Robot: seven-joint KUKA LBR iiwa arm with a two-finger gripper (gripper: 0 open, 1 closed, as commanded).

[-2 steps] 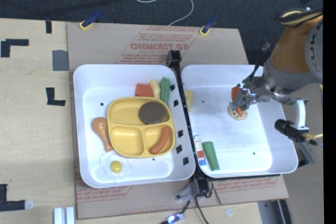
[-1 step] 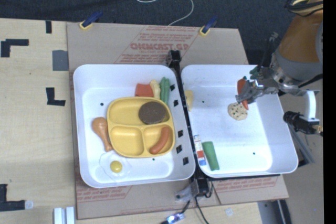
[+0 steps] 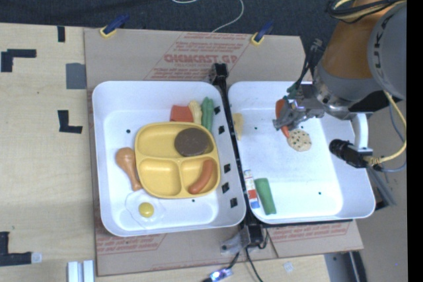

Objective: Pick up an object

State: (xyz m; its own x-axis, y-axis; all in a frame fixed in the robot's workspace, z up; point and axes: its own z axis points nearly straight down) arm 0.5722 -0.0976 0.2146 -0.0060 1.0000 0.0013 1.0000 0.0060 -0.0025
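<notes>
Hovering over right white plastic bin, grey two-finger gripper sits just beside round tan speckled toy cookie; jaw state we cannot tell. We judge cookie light, stiff, flat: pinch across opposite edges.

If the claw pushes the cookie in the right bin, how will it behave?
The cookie looks like a flat disc, so it would probably slide rather than roll. It seems small and light. The right bin floor looks smooth, so it may skid.
</notes>
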